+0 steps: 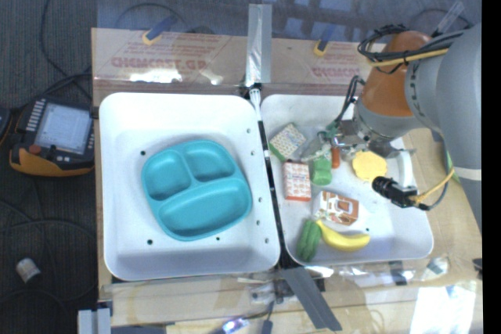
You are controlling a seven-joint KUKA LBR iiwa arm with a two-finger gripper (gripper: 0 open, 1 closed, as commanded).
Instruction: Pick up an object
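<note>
My gripper [335, 140] hangs low over the upper middle of the right bin [415, 242], at the end of the grey arm with its orange band. Directly below and left of it lies a green block [321, 169], with a small red piece [336, 159] beside it. A yellow round object [369, 165] sits just right of the gripper. A patterned pale box [286, 141] lies to its left. I see nothing held in the gripper.
Also in the right bin are a red-and-white carton [297, 181], an orange-and-white packet [338, 207], a banana [345, 238] and a dark green vegetable [308, 240]. The left bin [117, 168] holds a teal divided plate [196, 188].
</note>
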